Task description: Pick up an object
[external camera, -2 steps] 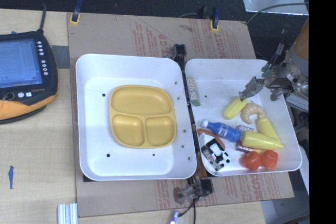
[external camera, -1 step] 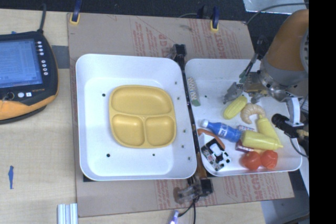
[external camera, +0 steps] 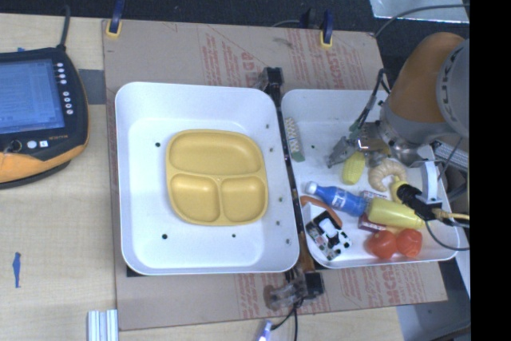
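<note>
Lying nearest the camera, below the hand (external camera: 349, 149) in the view, a red object (external camera: 394, 243) and a small black-and-white item (external camera: 327, 234) are being left untouched at the near end of the right bin (external camera: 319, 112). Just beyond them, a blue bottle with a white cap (external camera: 339, 198) and a yellow bottle-like piece (external camera: 395, 213) are resting between that clutter and the hand, with a pale curled object (external camera: 389, 171) beside them.

Closer still, a small yellow object (external camera: 353, 168) is sitting directly beneath the hand, touching it or very nearly so; whether it is being gripped cannot be told, since the fingertips are being seen only as a dark splayed shape and their opening is not being made out. The hand is being held low inside the right bin, over its middle, with the grey arm and orange band (external camera: 423, 76) to its right.

To the hand's left, the left bin (external camera: 136, 172) is carrying a yellow divided tray (external camera: 216, 176); farther left, a tablet controller (external camera: 36, 112) is lying on the bench (external camera: 48, 251).

As a judgement, the pick is not being shown as done: nothing is being seen lifted clear of the bin. The reach appears made; a secure grip and the lift are being left to do, the small yellow object being the likeliest target.
</note>
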Tool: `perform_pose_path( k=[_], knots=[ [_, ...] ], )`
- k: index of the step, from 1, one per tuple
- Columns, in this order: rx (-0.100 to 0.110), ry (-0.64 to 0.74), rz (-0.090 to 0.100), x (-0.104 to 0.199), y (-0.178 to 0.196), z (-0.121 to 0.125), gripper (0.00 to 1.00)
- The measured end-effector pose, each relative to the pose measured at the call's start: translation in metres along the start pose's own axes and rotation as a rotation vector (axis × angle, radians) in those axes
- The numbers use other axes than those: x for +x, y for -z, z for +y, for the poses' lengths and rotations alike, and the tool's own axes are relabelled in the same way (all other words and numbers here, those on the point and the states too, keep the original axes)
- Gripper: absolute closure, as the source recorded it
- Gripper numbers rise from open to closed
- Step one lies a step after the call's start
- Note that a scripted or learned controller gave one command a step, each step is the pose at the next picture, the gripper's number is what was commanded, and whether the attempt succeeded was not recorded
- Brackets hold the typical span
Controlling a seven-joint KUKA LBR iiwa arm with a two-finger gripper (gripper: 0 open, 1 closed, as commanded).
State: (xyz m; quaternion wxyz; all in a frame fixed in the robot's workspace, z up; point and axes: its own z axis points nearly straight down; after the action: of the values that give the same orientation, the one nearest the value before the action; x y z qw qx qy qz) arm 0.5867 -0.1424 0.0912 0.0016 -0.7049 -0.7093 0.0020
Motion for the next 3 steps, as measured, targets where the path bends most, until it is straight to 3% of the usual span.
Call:
perform_pose_path(
  k=[1, 2, 3],
  knots=[
    [-0.001, -0.003, 0.001, -0.034, 0.001, -0.009, 0.00],
    [-0.003, 0.001, -0.001, 0.005, 0.001, 0.024, 0.00],
    [-0.002, 0.002, -0.001, 0.004, 0.012, 0.024, 1.00]
  ],
)
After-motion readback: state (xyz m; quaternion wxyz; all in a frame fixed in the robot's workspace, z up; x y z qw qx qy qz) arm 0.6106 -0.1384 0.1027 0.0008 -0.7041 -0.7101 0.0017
